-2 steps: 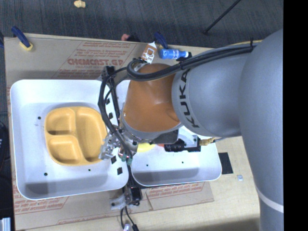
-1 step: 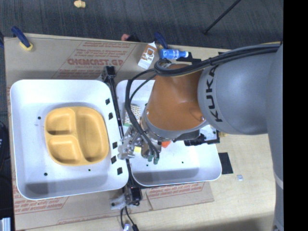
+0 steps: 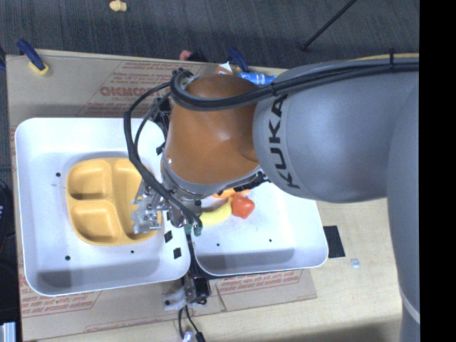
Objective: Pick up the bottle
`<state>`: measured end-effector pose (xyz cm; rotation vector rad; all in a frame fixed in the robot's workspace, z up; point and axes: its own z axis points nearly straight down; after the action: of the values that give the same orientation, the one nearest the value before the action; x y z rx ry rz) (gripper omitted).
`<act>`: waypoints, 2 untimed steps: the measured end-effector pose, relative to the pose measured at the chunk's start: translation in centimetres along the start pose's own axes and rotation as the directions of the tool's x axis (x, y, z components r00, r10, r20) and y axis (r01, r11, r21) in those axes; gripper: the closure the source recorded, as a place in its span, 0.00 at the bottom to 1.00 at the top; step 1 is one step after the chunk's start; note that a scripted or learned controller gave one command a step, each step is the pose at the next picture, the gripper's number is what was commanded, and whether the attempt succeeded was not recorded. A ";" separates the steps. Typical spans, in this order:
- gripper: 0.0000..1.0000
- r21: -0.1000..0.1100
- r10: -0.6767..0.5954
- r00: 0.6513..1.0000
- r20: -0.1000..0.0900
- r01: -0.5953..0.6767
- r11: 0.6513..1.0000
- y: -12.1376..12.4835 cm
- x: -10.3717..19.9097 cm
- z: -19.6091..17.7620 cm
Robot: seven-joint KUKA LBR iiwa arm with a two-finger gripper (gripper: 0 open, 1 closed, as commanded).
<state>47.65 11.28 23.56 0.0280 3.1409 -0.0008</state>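
The tool (image 3: 151, 216) hovered over the yellow tray (image 3: 107, 199), grip unreadable, bottle unseen; locating it came next.

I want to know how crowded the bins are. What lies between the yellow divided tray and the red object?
In the camera view, the end effector hangs between the yellow tray and the red object, with a yellow object beside the red one.

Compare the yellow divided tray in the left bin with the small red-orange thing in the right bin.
The yellow divided tray is far larger than the red-orange object. The tray is pale yellow, flat and split into compartments; the red-orange object is a compact, rounded lump. The tray lies mostly in the open, its right edge under the gripper; the red-orange object is tucked against the arm's underside, beside a yellow item. Each rests in a white bin.
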 end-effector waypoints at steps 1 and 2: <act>1.00 0.001 -0.124 0.992 -0.003 0.124 0.992 4.7 0.1 4.6; 1.00 0.000 -0.163 0.987 -0.001 0.163 0.987 5.4 -0.3 3.6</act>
<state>48.04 16.67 19.97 -0.2285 3.1334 -0.0011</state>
